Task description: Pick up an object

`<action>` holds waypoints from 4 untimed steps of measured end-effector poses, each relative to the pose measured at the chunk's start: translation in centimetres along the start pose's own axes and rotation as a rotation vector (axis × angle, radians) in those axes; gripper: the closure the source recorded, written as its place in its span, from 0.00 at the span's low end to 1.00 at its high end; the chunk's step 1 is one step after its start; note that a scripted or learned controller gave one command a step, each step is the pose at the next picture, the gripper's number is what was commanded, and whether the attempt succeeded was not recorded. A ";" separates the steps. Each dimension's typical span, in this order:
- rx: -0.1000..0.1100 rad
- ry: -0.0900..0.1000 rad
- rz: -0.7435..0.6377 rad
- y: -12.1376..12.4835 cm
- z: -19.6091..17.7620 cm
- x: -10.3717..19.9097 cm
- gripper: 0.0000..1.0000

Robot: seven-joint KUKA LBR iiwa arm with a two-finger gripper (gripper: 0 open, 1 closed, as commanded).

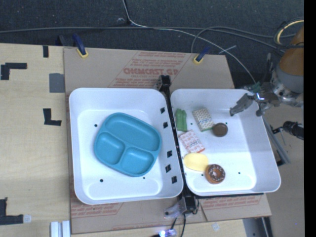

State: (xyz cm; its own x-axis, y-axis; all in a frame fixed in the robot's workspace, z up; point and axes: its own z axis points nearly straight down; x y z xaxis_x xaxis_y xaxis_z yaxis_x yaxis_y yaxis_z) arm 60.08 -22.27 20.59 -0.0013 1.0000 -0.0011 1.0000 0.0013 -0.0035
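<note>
Blue tray fills left bin. Right bin: green item, packets, yellow piece, donut, brown ball. Gripper over upper right corner, fingers spread, nothing between them.

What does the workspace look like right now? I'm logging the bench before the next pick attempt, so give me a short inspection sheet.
Surface: brown board bearing the left bin and right bin, side by side.
Job's things: right bin holds a green packet, patterned packet, brown ball, red-print packet, yellow piece and donut.
Clutter: blue divided tray in the left bin.
Gripper: gripper over the right bin's upper right part, open, nothing between its fingers.
Cables: grey cables cross the dark floor behind the board.
Surroundings: blue-yellow clamps on the board's far edge; black tape marks on the bench at left.
</note>
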 end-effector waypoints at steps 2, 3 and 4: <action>0.002 0.001 0.000 -0.6 10.6 0.9 0.00; -0.002 0.000 -0.001 -0.5 9.3 0.9 1.00; -0.006 0.000 0.000 -0.3 3.8 0.0 1.00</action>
State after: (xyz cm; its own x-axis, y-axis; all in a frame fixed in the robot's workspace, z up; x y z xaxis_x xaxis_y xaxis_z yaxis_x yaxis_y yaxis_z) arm 59.76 -22.31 16.83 -0.0011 1.0000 -0.0014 1.0000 0.0011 0.0029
